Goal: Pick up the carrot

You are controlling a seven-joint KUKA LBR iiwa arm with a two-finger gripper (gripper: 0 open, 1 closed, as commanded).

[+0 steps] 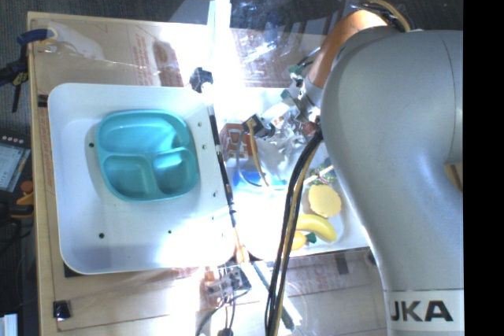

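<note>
My gripper (273, 131) hangs low over the far left part of the right bin (346, 241), in strong glare. I cannot make out the carrot for certain. A small brown-orange thing (232, 140) lies just left of the gripper by the bin's left wall, and it may be the carrot. The grey arm hides most of the right half of this bin.
The left bin (67, 169) holds a teal divided plate (147, 154). In the right bin lie a blue thing (250, 176), a yellow round piece (324, 201) and a yellow banana (315, 230). The arm's cable (285, 232) runs down across the bin's front.
</note>
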